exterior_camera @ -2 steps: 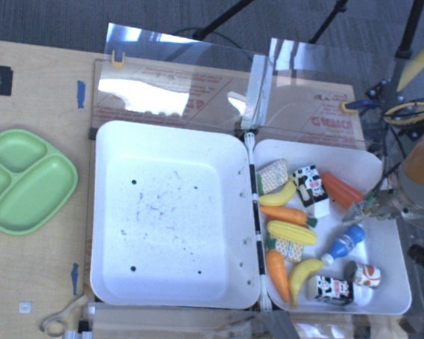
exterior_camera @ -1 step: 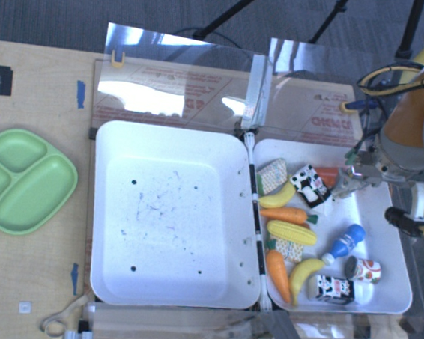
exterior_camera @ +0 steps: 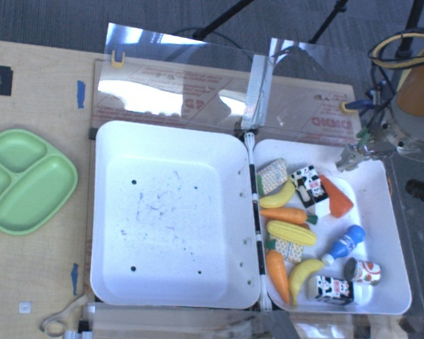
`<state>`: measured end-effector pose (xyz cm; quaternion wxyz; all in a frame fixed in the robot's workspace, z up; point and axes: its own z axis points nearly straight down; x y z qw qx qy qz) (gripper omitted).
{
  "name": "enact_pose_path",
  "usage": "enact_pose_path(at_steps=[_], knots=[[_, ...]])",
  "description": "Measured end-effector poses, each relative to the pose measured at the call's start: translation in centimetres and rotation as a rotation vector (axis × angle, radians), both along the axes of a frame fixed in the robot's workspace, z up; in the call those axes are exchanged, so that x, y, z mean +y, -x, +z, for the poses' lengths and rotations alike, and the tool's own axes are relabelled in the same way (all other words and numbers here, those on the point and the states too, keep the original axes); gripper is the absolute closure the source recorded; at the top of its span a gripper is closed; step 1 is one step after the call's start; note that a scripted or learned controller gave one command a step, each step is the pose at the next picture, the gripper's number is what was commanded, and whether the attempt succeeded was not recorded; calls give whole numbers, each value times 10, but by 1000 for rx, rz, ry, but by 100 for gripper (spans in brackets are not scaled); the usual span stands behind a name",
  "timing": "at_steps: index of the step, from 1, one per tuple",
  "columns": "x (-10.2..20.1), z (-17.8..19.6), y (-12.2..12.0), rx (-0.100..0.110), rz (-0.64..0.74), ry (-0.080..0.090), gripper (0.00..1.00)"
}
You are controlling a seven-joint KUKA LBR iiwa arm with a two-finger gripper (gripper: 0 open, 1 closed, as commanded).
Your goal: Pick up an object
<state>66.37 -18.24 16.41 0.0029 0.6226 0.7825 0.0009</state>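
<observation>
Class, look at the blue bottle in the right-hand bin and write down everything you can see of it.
The blue bottle is small, looks like toy plastic, with a rounded blue body and a white neck end. It lies on its side, tilted, blue end towards the bin's far right and white end towards the yellow corn cob. It rests on the floor of the right bin, near its right side. Its white end lies close to the banana; contact is unclear.

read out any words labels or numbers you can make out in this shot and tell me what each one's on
No text is readable.
Clear panels behind the bins: faint reddish print, seemingly mirrored, too blurred to read.
Black-and-white carton in the right bin: patches, no legible label.
Second black-and-white carton: marks too small to read.
Small white cup: red mark, unreadable.
</observation>
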Motion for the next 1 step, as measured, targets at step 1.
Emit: enact_pose_path(at_steps=[1], knots=[[0,0,0,1,0,0,0]])
